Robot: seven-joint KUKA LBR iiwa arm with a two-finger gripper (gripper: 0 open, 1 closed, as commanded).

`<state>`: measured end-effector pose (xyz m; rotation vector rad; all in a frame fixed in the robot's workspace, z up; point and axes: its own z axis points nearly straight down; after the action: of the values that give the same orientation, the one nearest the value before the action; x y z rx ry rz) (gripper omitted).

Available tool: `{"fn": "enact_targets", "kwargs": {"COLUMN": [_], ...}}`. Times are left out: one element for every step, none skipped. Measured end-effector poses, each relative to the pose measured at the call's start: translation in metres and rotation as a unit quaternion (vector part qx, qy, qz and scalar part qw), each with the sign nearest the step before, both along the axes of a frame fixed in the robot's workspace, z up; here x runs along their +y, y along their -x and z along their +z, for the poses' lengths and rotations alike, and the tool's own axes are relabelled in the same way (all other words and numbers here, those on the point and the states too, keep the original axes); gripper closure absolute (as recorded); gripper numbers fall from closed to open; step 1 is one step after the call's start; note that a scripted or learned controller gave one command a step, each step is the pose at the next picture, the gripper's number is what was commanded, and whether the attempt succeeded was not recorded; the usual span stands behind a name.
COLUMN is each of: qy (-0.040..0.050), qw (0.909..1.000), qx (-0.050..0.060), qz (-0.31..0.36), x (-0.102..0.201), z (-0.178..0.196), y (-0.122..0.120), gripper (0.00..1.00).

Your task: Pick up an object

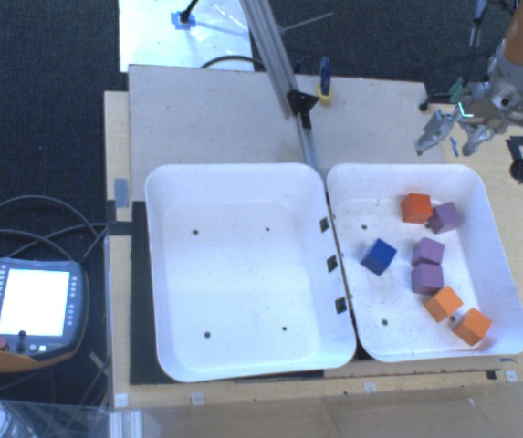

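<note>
Looking from the near rim of the right bin [507,340] back toward me, two orange cubes [444,303] lie almost touching, then two purple ones [427,277] stacked close, a blue cube [379,256] alone toward the divider — likely the easiest approach — and an orange block [415,208] touching a purple block [444,217] at the far end. All look matte, foam-like and square-edged. My gripper [460,132] hangs beyond the far rim over the bare bench [371,121], fingers spread, holding nothing.
</note>
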<state>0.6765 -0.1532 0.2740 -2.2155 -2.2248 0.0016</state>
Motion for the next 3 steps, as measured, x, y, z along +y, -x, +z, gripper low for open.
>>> {"fn": "enact_targets", "kwargs": {"qy": [0.0010,0.0003,0.0003], "qw": [1.0000,1.0000,1.0000], "qx": [-0.002,0.001,0.000], "qz": [0.001,0.000,0.000], "x": [0.000,0.003,0.007], "z": [0.003,-0.060,-0.104], "y": [-0.001,0.000,0.006], "gripper": [0.00,0.00,0.00]}}
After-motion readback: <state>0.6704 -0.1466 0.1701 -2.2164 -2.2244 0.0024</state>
